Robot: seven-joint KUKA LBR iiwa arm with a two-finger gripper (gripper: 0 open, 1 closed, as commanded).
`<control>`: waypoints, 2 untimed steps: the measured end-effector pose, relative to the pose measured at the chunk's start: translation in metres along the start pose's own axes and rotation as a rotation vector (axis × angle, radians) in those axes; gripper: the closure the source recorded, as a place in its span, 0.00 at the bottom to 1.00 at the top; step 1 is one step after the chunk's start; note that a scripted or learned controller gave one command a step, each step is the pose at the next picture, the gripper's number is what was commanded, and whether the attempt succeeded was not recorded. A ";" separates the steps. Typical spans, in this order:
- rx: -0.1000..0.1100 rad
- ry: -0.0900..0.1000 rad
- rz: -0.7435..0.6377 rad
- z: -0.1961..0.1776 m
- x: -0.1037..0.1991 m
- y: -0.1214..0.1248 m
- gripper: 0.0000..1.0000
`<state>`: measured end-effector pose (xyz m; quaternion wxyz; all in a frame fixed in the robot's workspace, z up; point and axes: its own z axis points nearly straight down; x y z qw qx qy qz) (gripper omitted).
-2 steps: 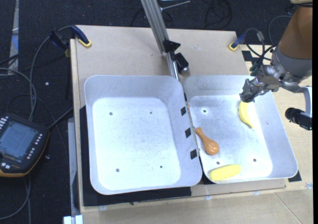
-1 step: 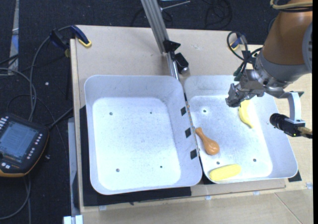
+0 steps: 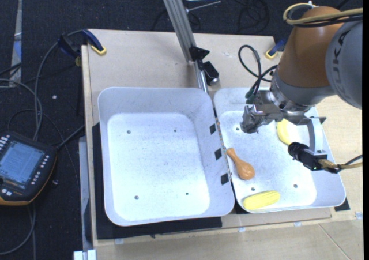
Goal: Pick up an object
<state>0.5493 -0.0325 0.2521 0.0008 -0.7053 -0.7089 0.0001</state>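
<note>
Three toys lie in the right bin (image 3: 323,195); the gripper (image 3: 251,123), whose jaw state I cannot tell, should drop toward the orange drumstick (image 3: 241,165) at its six o'clock.

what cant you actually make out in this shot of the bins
- Gripper, camera view: small, dark and blurred, so open or shut is unclear.
- Yellow object in the right bin: partly hidden under the arm's wrist, its full shape unknown.
- Arm: cut off by the right and top edges.

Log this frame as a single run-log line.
gripper: above right bin | holding: nothing visible | objects: orange drumstick, yellow corn, yellow piece
</note>
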 end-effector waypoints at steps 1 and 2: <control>0.000 0.000 0.000 0.016 0.051 -0.008 1.00; -0.001 0.000 0.000 0.011 0.103 -0.003 1.00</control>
